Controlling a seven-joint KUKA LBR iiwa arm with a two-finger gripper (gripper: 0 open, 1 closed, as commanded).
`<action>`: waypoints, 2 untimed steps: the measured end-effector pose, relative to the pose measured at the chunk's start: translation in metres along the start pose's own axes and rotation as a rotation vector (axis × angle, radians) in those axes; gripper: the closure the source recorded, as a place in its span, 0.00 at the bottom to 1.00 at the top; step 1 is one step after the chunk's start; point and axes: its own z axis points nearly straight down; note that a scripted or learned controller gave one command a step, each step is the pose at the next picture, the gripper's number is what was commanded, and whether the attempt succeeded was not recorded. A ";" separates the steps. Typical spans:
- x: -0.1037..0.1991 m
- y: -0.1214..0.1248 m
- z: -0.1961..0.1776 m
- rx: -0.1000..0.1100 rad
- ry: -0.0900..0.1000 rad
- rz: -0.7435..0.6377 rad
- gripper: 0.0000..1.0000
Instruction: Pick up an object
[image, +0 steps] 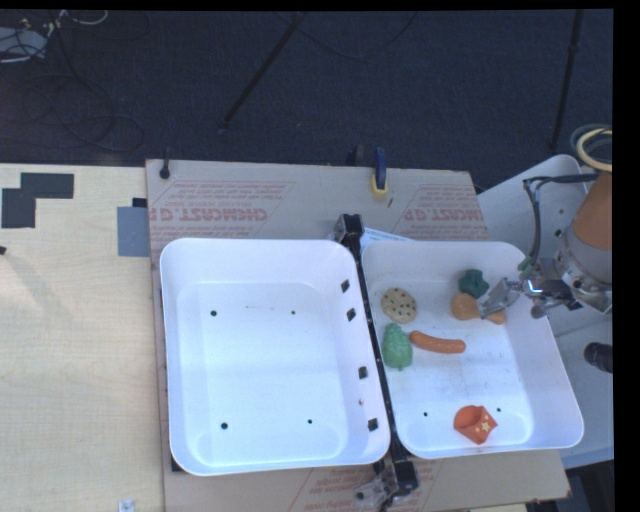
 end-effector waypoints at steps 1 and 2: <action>0.074 0.038 -0.104 -0.003 0.006 -0.010 0.00; 0.028 0.054 -0.365 -0.007 -0.001 -0.004 0.00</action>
